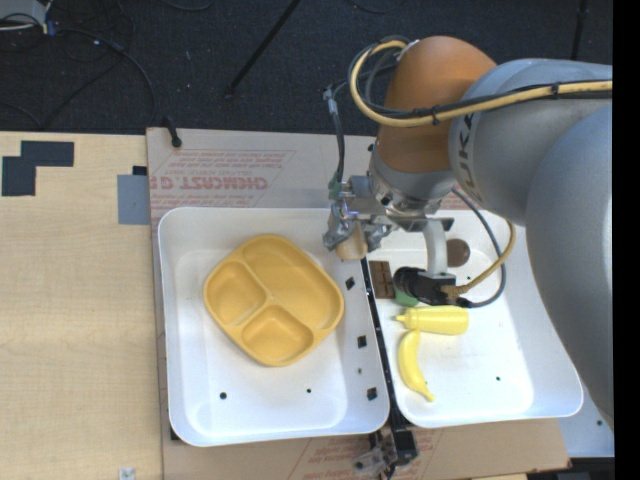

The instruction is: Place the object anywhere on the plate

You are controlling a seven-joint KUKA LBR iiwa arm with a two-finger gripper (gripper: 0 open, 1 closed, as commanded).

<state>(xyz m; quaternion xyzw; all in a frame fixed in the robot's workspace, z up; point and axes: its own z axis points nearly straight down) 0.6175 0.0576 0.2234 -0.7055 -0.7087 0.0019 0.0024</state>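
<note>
Gripper: the gripper [350, 230] hangs right over the ridge where the two bins meet, towards their far edge. Spread or pressed together? I cannot tell from up here.
Object: a small tan piece [348, 249] peeks out just under the gripper's tip, and that is my best guess for the thing to be placed. Whether it is actually pinched, I cannot tell.
Look: pale tan, small and blocky. Most of it is hidden, so its exact shape stays unclear.
Handling: probably light and stiff, easy to lose from a shallow pinch. A hold across its middle looks safest, followed by a low, gentle release.
Plate: the yellow three-compartment plate [240, 288] sits mid-way in the left bin [200, 388], its right rim near the gripper, so it's a short trip.
Right bin: in the right bin [500, 388] a banana [412, 363] lies by the left wall, with a yellow squeeze bottle [435, 320] just beyond it.
Risk: the piece could drop on the ridge between the bins and miss the plate.
</note>
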